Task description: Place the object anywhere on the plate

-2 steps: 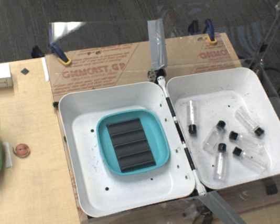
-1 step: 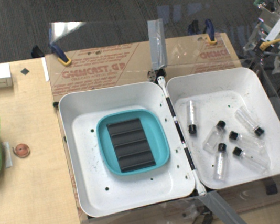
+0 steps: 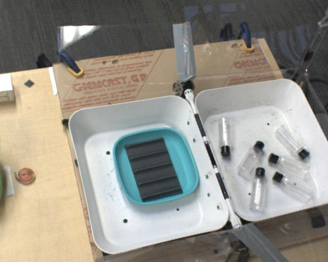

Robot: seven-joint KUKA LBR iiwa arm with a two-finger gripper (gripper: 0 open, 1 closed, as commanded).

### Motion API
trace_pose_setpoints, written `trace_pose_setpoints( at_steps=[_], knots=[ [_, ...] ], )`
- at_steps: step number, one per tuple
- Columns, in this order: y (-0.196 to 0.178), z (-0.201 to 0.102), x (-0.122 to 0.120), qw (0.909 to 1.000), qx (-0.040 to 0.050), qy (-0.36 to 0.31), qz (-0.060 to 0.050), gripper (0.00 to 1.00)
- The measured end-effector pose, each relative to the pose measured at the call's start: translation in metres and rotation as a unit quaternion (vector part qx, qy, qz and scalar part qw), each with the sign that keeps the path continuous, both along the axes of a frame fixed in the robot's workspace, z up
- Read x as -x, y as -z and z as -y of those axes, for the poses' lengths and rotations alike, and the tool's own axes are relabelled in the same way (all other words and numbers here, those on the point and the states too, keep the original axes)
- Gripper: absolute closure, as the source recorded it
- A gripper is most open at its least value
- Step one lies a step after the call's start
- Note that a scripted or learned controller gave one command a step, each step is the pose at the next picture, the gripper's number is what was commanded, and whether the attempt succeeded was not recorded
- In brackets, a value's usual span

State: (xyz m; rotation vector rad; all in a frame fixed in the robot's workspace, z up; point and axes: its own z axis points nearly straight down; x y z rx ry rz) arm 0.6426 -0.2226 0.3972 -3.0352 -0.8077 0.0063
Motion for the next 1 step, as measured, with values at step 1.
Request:
trace_pose_setpoints(
  at_steps=[1],
  knots=[
    [-0.0429, -0.0003, -0.0002, 0.9967, 0.0004, 0.081, 0.000, 0.00]
  ],
)
